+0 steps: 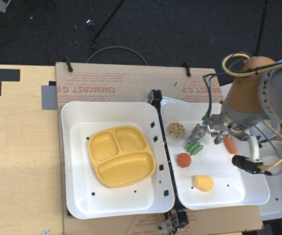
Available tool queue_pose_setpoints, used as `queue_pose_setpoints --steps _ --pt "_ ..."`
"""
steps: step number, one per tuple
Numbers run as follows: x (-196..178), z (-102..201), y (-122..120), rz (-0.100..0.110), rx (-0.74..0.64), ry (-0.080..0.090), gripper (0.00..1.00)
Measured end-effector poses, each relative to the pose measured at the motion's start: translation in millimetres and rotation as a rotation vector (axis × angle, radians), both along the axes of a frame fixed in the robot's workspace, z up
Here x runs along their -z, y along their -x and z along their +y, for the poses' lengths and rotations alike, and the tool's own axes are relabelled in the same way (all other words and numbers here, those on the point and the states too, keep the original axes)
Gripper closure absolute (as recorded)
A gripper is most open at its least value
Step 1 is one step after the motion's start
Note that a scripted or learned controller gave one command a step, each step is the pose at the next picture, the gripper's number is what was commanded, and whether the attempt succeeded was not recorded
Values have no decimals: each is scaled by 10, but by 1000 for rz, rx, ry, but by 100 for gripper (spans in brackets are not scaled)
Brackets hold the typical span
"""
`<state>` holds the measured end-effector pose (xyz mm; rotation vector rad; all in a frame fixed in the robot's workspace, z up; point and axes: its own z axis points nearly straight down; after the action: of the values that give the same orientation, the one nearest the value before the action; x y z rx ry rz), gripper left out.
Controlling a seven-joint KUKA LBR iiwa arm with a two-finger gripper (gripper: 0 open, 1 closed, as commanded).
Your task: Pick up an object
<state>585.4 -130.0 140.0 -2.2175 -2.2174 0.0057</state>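
Note:
My gripper [198, 133] is down in the right bin [248, 192], reaching in from the right. Its tip sits right over the upper end of a small green vegetable piece [195, 148]; whether it touches it is unclear. A speckled round cookie [176, 129] lies just left of the gripper. A red tomato-like ball [184, 160] rests below the green piece. A yellow cheese wedge [204, 183] lies near the bin's front. An orange carrot piece [230, 144] lies to the gripper's right, partly under the wrist.
The left bin [77, 180] holds a yellow divided plate [121, 155]. A black divider [163, 151] runs between the bins. The arm's cables and a black fitting [246, 164] hang over the right bin's right side.

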Motion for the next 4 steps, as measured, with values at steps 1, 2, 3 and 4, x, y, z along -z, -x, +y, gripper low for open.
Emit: queue_pose_setpoints --steps 1,2,3,4 --pt "533 9 10 0 1 0 0" --pt "409 1 8 -1 4 0 100" --pt "-60 84 29 -6 -1 1 100" --pt "-615 143 101 -8 -2 1 100"
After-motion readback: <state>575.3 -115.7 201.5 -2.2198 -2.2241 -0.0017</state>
